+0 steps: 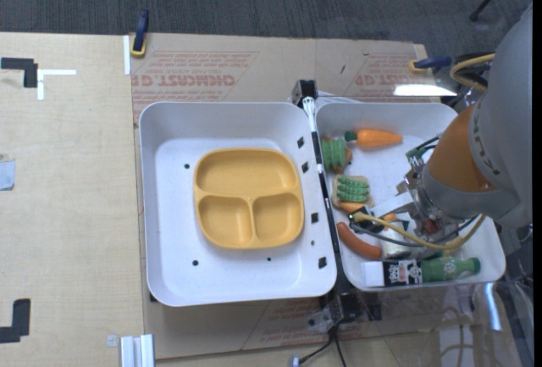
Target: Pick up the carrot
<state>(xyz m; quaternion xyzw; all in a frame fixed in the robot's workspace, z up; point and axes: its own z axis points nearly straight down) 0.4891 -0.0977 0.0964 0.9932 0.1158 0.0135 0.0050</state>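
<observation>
The carrot (375, 137), orange with a green top, lies at the back of the right bin (383, 113). My gripper (415, 225) is low in the front half of that bin, well in front of the carrot, under the grey wrist with its orange band (457, 160). The wrist and cables hide its fingers.
Also in the right bin are a green leafy toy (335, 153), a green ridged piece (351, 190), a red-orange sausage (359, 241), a green bottle (447, 269) and a black-and-white carton (398, 273). The left bin (165, 213) holds a yellow divided plate (249, 197).
</observation>
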